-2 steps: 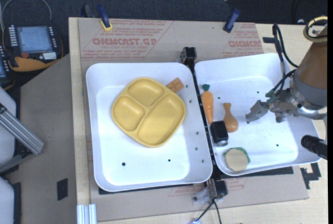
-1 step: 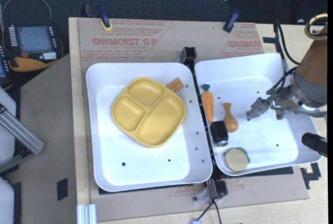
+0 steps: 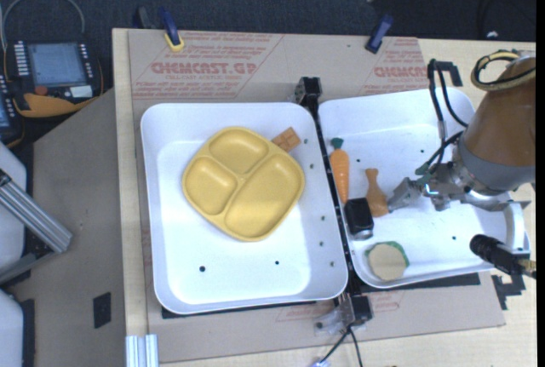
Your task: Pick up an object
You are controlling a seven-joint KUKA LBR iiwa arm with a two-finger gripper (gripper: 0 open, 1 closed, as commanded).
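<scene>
- A grey arm [image 3: 502, 131] with an orange band reaches in from the right over the right bin [image 3: 443, 114]; its gripper [image 3: 407, 192] hangs low above the bin floor, pointing left toward a small cluster of objects
- From this angle it is not clear how the gripper is set, and nothing can be seen in its grasp
- Just left of the gripper lies a small brown wooden piece [image 3: 375, 191]; beside that, an orange toy carrot [image 3: 341, 172] with a green top lies along the bin's left wall; a black block [image 3: 358, 217] sits just below the carrot
- A round tan and green item [image 3: 387, 260] rests near the right bin's front edge, apart from the gripper
- In the left bin [image 3: 170, 263], a yellow divided plate [image 3: 244, 183] lies tilted across the middle; a small brown block [image 3: 286, 139] touches its upper right rim
</scene>
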